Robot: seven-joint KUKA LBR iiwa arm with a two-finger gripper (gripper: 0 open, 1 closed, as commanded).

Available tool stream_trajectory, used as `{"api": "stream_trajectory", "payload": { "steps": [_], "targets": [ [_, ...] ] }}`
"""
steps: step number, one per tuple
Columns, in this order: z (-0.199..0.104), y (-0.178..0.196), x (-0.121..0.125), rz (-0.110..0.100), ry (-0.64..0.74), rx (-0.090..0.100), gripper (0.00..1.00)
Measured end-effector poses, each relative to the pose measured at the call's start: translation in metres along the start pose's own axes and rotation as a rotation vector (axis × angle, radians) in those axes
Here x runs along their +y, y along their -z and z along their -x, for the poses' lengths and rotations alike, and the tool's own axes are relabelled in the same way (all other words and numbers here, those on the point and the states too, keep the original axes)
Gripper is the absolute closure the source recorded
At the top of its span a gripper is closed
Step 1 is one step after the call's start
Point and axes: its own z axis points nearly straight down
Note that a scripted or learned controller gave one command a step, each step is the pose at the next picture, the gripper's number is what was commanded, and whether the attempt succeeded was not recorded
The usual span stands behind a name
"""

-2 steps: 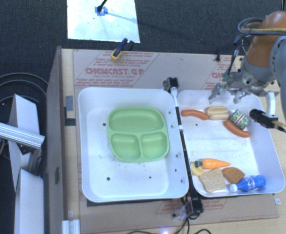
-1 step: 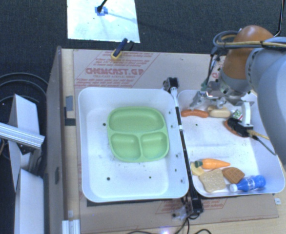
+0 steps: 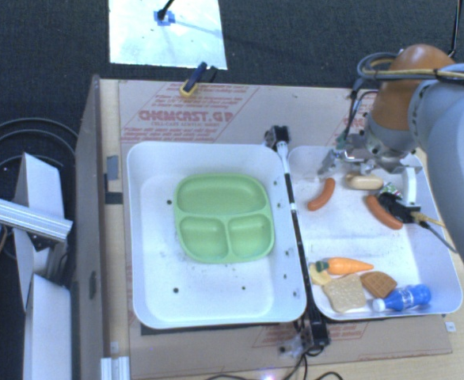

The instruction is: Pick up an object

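Item: pale bun-shaped toy (image 3: 364, 183), lying in the right bin (image 3: 442, 291) directly beneath the gripper (image 3: 372, 167), jaws' opening showing unclear; probably light, rigid, slick, inviting a grasp across its narrow middle.

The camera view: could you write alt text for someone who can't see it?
A grey robot arm reaches from the right over the right white bin, which holds toy sausages, a carrot, bread and a blue bottle. The left white bin holds a green divided plate.
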Motion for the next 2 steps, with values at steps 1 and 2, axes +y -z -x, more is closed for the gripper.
{"api": "stream_trajectory", "payload": {
  "steps": [1, 2],
  "targets": [
    [-0.033, -0.005, -0.041, -0.009, -0.001, 0.002, 0.00],
    [0.010, -0.006, -0.005, -0.018, -0.004, 0.002, 0.00]
  ]
}}
